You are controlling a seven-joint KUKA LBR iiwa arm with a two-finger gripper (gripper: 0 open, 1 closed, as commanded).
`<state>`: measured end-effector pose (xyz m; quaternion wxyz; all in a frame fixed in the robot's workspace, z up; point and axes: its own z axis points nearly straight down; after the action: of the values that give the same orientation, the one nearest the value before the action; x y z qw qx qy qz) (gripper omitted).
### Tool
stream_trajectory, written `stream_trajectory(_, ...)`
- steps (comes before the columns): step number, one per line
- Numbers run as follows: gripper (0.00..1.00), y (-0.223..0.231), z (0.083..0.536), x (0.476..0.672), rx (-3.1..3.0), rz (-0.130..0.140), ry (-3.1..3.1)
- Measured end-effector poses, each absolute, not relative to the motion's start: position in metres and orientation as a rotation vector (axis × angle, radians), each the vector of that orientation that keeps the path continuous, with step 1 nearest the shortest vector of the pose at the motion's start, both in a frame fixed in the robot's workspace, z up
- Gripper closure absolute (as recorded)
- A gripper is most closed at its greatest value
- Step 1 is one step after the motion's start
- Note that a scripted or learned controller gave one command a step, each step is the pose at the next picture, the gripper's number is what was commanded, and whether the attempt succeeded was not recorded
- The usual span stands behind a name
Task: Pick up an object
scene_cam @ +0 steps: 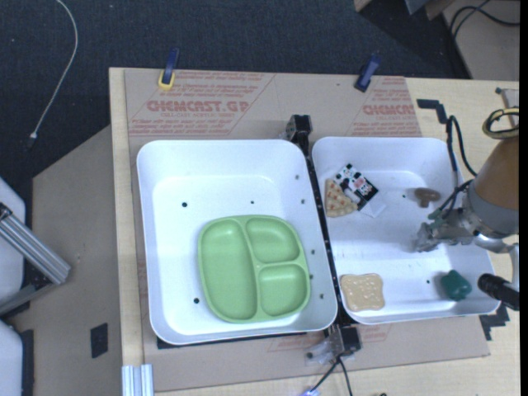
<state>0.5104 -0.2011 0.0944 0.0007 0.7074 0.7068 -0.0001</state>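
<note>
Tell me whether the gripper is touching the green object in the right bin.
Apart. The camera view shows bare white bin floor between the gripper and the green object.

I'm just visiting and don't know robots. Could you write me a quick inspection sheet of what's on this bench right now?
Surface: cardboard-covered bench bearing left bin and right bin.
Job's things: right bin holds waffle piece, black-and-white item, toast slice, green object, small brown item.
Clutter: green divided plate in left bin.
Grippers: gripper low in right bin, nothing seen held.
Cables: white cable on floor.
Surroundings: dark carpet.
</note>
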Motion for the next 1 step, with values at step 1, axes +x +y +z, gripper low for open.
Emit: stream_trajectory(1, 1.0, -0.1969, 0.1443, 0.5207, 2.214, 0.004, 2.219)
